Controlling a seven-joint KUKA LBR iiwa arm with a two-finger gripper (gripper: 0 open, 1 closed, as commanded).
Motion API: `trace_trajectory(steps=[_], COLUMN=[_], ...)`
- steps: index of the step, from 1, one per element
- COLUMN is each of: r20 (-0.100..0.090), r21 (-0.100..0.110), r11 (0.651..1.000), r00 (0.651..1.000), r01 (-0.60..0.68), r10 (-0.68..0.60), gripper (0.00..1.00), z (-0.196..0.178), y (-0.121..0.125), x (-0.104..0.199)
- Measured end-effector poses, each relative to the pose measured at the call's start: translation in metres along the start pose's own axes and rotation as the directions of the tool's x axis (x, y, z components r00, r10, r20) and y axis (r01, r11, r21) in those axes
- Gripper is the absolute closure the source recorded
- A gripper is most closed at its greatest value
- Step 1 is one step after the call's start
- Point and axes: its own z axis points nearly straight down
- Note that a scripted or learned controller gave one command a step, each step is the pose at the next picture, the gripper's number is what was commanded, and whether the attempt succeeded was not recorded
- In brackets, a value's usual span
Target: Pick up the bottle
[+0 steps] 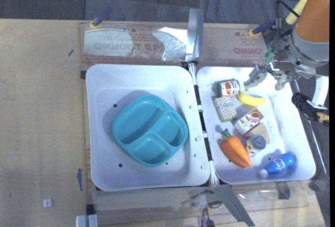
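The blue bottle [277,165] lies on its side in the right bin's [301,132] near right corner, just right of a toy carrot [235,151]. The tool [266,77] hovers well apart over the bin's far edge, near a small can [228,88] and a banana [250,99], fingers spread and holding nothing.

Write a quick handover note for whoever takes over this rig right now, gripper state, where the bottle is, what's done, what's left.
Gripper: open, holding nothing, poised over the far edge of the right bin.
Bottle: blue, lying on its side in the right bin's near corner, beside the carrot.
Left bin: holds a teal divided plate.
Done: nothing yet; bottle not grasped.
Left: move to the bottle, grip it, lift.
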Motion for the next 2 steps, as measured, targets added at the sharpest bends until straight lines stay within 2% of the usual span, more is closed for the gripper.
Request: trace_trajectory(steps=[1,2], r20=[0.000,0.000], r21=[-0.001,-0.003], r11=[0.996,1.000], r00=[0.996,1.000], r01=[0.088,0.004], r10=[-0.088,-0.004], gripper=[0.00,0.00], z=[0.013,0.171], y=[-0.030,-0.092], x=[-0.076,-0.083])
